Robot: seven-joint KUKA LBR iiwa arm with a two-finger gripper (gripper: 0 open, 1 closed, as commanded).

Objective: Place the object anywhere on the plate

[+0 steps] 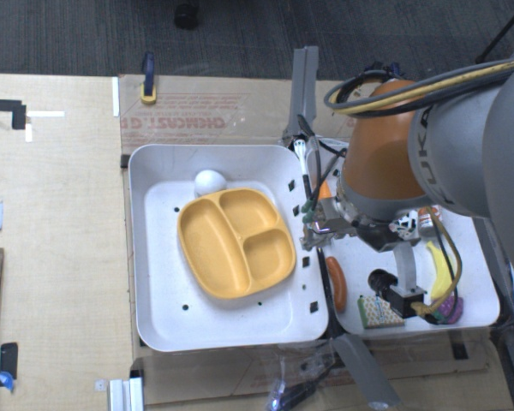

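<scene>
1. While the arm (385, 157) is reaching in from the right, its gripper (325, 228) is hanging over the left edge of the right bin (473, 251), close to the wall it shares with the left bin (154, 255).
2. Whether the gripper is released or clenched cannot be told, as the wrist is covering it from above.
3. The yellow plate (236, 242) is lying at a slant in the middle of the left bin, its three compartments facing up.
4. A white ball (210, 181) is sitting just behind the plate's far rim.
5. A sausage (336, 282) is lying along the right bin's left wall, just beside the gripper.
6. A banana (442, 268) is resting farther right, with a purple thing (451, 312) at its near end.
7. A speckled block (377, 312) is sitting near the front wall, between sausage and banana.
</scene>
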